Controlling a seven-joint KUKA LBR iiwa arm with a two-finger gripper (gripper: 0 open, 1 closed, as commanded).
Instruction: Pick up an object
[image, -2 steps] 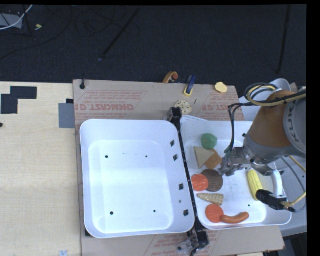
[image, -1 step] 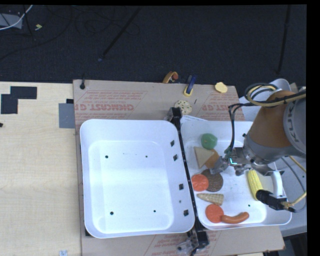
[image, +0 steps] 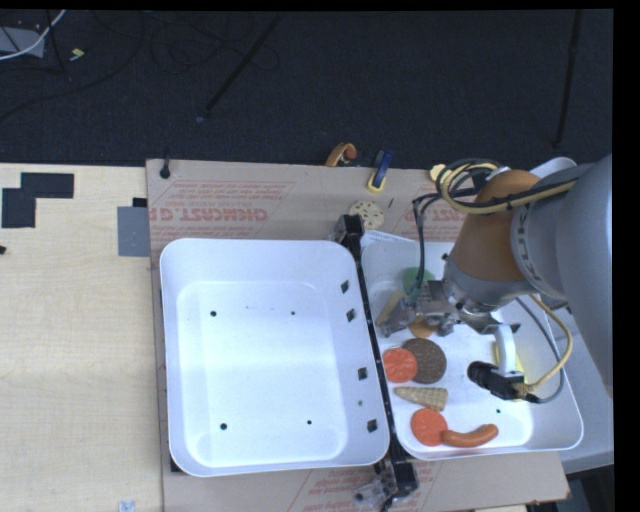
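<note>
- Left bin (image: 180, 300): a shallow white tray on the bench, a few small dark holes in its floor, no task item seen inside.
- Divider (image: 365, 330): a dark strip with clips, running between the 2 bins from top to bottom.
- Right bin (image: 560, 425): holds all the loose pieces, clustered in its lower left part.
- Candidate things, left to right: a red disc (image: 400, 364) touching a dark brown disc (image: 428, 360); below them a tan wedge (image: 422, 397); lower still a 2nd red disc (image: 429, 428) touching an orange sausage shape (image: 470, 435). A green piece (image: 414, 279) sits higher up, partly hidden by the tool.
- Gripper (image: 420, 318): low in the right bin, just above the red and brown discs, near the divider. Something orange-tan peeks out at its tip, too blurred to identify. Open or closed: cannot tell, and no object visibly caught.
- Arm (image: 500, 240): grey with an orange band, reaching in from the right, cables looping over wrist and bin.
- Step in hand, by judgement: the reach-down or grasp attempt, pick-up not confirmed.
- Next move, by judgement: a firm closure on 1 piece beneath the tip, then a straight lift clear of neighbours and of the divider wall.
</note>
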